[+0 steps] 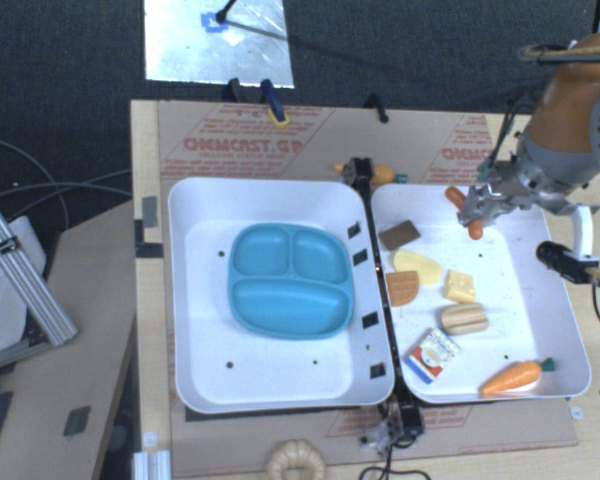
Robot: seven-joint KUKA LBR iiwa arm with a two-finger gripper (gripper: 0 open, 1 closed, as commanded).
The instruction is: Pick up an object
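Bins, two of them, white and shallow, sit side by side on the bench. The left bin carries one thing, a blue divided plate lying flat at its middle. The right bin is the busy one. The grey arm with its orange band reaches in over that bin's far right corner, and the gripper hangs close to the far edge, roughly midway along it. An orange-red sausage lies right at the gripper: one end pokes out on its far left side and the other on its near side, with the middle hidden beneath the tool. From where I stand I cannot tell whether the gripper is wide or closed, nor whether the sausage is gripped or merely under it. Near the left edge of the same bin sits a dark brown square. Just nearer lie a pale yellow slice and a brown half-round biscuit, the two touching. A yellow cheese cube sits just right of them, and a tan roll lies just below the cube. A small printed packet rests by the near left corner, and a carrot lies along the near edge, towards the right corner.
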